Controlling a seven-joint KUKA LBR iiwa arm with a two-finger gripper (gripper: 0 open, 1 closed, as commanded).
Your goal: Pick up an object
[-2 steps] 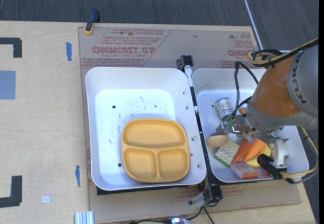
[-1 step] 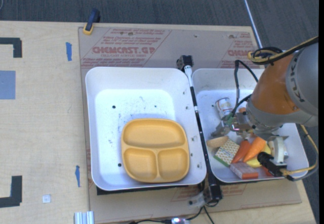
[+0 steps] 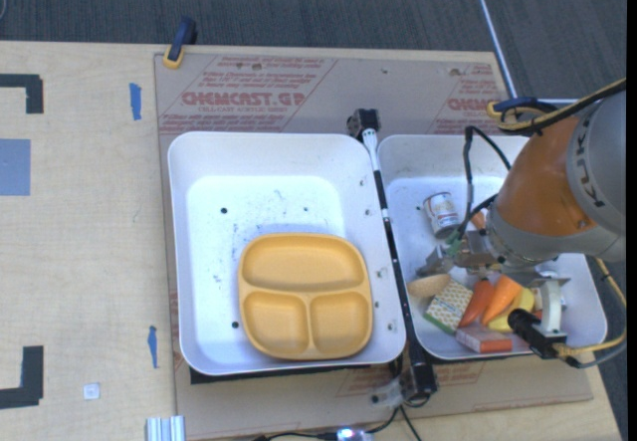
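Gripper point(image 3: 476, 258): low in right bin point(image 3: 418, 155), lower right of frame, amid carrots point(image 3: 488, 298) and sponge point(image 3: 449, 305); finger state cannot be told. Step: reaching. Next: close, lift.

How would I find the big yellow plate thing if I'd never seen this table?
Look at the two white bins side by side and pick the left bin, away from the robot arm. The yellow divided tray lies flat in its near half. It has three sections, one long and two small, and it is far bigger than the small items piled in the right bin.
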